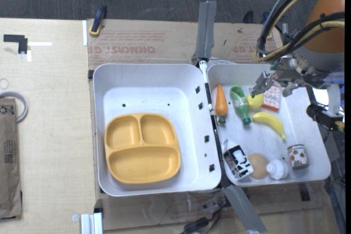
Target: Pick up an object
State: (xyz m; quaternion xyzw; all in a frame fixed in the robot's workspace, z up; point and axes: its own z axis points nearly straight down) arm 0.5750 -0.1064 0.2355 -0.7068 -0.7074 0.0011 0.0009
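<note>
Hovering at the right bin's [321, 164] upper part, toward one o'clock: gripper [262, 86], fingers spread narrowly, nothing between them. Open floor toward four o'clock. Crowding directly beneath: one small yellow piece [255, 100], one red-and-white packet [272, 98] at three o'clock. Nearby, one green bottle [239, 104], one carrot [220, 100], one banana [271, 123]. Along the near rim: one can [296, 156], one brown ball [257, 165]. Left bin [142, 76]: one yellow divided plate [142, 148].

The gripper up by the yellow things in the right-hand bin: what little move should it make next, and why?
Probably a short drop straight down. The gripper hangs at the far end of the right bin, just over a small yellow object beside the green bottle; nothing shows between its fingers yet.
</note>
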